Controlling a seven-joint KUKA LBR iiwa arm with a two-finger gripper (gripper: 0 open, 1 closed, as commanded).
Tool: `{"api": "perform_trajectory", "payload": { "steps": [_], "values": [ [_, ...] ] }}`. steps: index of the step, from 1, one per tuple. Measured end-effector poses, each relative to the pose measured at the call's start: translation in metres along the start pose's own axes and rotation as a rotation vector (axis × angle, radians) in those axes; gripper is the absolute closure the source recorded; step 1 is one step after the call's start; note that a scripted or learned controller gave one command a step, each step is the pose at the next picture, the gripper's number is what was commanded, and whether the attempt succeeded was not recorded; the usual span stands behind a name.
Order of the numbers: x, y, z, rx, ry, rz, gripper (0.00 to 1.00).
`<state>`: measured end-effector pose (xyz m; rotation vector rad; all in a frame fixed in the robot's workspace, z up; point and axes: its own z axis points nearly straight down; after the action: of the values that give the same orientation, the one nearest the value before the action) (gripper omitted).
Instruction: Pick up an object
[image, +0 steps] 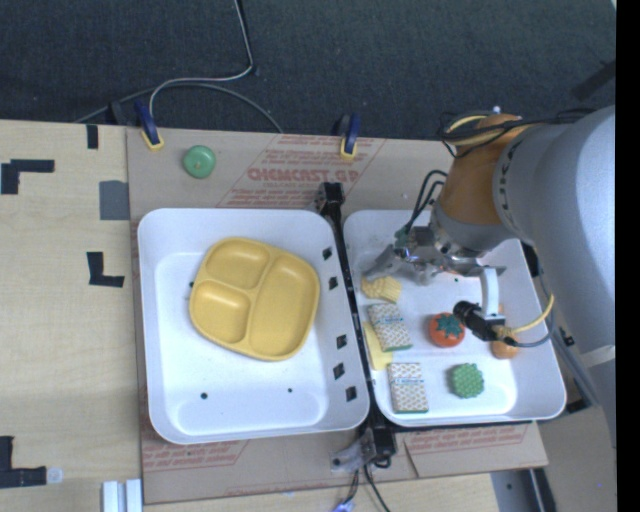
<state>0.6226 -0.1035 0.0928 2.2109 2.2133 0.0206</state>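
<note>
The claw (392, 262) hangs low in the right bin (535, 395), just above a pale yellow wedge (381, 290) by the divider; whether it is apart or together I cannot tell. The wedge looks like a light, stiff plastic toy, likely slippery, so pinching it across its flat sides seems safest

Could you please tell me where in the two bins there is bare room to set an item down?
Left bin: bare floor in front of the yellow divided plate, toward the near rim. Right bin is crowded: gripper, yellow piece, two patterned packets, tomato, green round toy.
</note>
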Motion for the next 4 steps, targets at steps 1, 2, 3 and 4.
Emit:
{"api": "perform_trajectory", "payload": {
  "steps": [1,2,3,4],
  "values": [
    [0.003,-0.013,0.0,-0.003,-0.002,0.002,0.0],
    [-0.014,-0.067,-0.002,0.0,-0.001,0.001,0.0],
    [-0.058,0.007,-0.015,0.018,-0.002,0.0,0.0],
    [-0.034,0.04,0.011,0.045,0.001,0.006,0.0]
  ]
}}
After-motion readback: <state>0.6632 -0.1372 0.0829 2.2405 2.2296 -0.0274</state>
